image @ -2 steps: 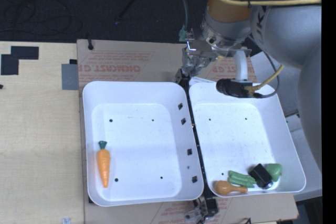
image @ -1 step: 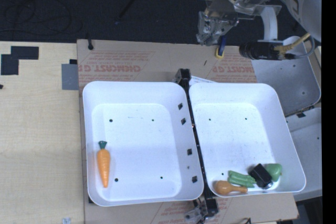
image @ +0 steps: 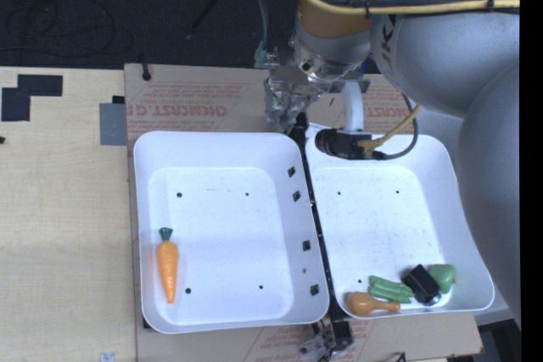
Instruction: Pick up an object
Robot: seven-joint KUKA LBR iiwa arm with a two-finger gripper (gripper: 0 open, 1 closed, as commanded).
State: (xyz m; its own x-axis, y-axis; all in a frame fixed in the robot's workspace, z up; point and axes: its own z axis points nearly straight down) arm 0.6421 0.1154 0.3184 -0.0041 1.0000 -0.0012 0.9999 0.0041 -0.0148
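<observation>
An orange toy carrot [image: 167,267] with a green top lies near the front left corner of the left bin [image: 216,150]. In the front right corner of the right bin [image: 382,182] several small items sit together: a green pod-shaped piece [image: 389,288], a black block [image: 422,284], a green lump [image: 442,274] and a tan pear-shaped piece [image: 370,303]. My gripper [image: 284,113] hangs above the back edge of the bench, over the divide between the two bins, far from every item. Nothing shows in it.
The large grey arm [image: 458,38] covers the upper right and overhangs the right bin's far side. A black fitting [image: 341,142] with a yellow cable lies at the back rim of the right bin. A wooden bench top [image: 59,208] extends to the left.
</observation>
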